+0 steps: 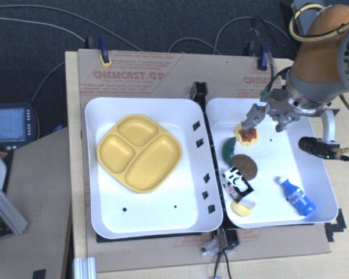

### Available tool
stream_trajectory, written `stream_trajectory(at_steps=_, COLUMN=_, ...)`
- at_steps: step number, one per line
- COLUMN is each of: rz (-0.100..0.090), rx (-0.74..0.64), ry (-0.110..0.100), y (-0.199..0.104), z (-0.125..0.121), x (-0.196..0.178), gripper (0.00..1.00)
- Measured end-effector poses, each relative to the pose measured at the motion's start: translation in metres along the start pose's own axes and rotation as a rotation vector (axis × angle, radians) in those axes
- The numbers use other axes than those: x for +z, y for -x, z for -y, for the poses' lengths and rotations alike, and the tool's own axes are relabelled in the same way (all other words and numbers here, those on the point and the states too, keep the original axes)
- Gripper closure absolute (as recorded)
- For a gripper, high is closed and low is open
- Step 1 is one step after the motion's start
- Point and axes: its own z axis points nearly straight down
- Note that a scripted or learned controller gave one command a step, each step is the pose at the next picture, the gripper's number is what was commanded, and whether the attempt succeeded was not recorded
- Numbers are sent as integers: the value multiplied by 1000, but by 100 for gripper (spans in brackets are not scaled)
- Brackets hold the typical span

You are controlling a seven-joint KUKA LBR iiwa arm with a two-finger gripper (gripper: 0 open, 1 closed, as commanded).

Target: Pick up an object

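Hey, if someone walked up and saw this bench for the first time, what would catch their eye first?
Probably the big yellow divided plate lying alone in the left bin. Next, the arm's orange band at upper right, with the gripper poised over a small yellow and red toy in the right bin. The blue bottle near that bin's lower right corner also stands out.

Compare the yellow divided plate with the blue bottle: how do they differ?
The yellow divided plate is far larger than the blue bottle. The plate lies flat in the left bin, alone there; the bottle lies on its side in the right bin, which also holds several small items. The plate is pale yellow with three compartments; the bottle is blue with a white cap end. Both rest apart from the gripper.
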Motion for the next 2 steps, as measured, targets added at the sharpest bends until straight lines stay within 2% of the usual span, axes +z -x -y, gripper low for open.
stream_trajectory(at_steps=1, rz=1, rx=-2, ry=12, y=0, z=-2, x=-6, gripper=0)
stream_trajectory(at_steps=2, rz=1, rx=0, ry=5, y=6, z=-2, x=55, gripper=0)
